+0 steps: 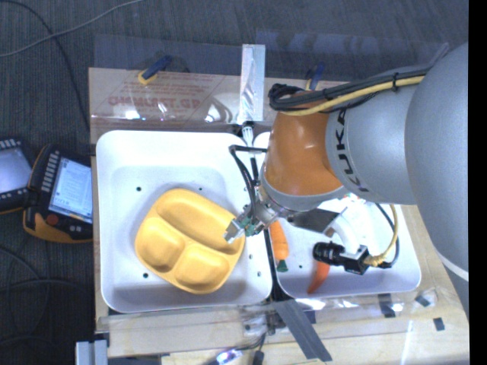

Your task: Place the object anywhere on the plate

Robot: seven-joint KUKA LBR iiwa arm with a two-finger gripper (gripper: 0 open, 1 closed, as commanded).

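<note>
A yellow divided plate lies in the left bin, tilted toward its front right corner. My gripper hangs over the plate's right rim, close to the wall between the two bins. An orange carrot with a green end lies in the right bin, just right of the divider and partly under my wrist. A second orange carrot lies further right, near that bin's front wall. The arm hides most of the right bin.
The arm's big grey and orange body covers the right bin's back half. A clear plastic sheet lies behind the bins. A handheld pendant sits on the floor at the left.
</note>
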